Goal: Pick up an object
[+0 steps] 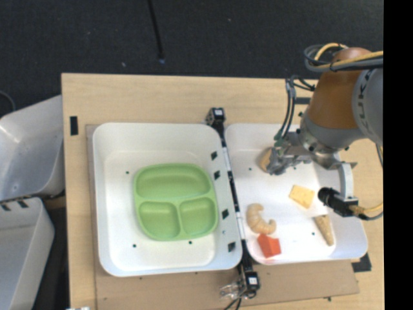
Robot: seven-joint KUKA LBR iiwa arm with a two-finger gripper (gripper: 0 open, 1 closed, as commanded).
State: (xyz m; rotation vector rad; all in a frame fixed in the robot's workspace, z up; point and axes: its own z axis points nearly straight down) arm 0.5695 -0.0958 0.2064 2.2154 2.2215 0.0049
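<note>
My gripper [276, 165] reaches down into the right bin [258, 192] near its back, directly over a small tan rounded object [266, 158] that peeks out on its left side. In the same bin lie a yellow cheese-like wedge [301, 196], a tan cone-shaped piece [325, 229], a pale shrimp-like piece [260, 219] and a red block [270, 245]. The arm's wrist hides how the gripper meets the tan object.
The left bin [116, 147] holds a green three-compartment plate [175, 201]. A black clip divider [226, 179] runs between the bins. Cables hang off the arm at the right, over the bin's right edge.
</note>
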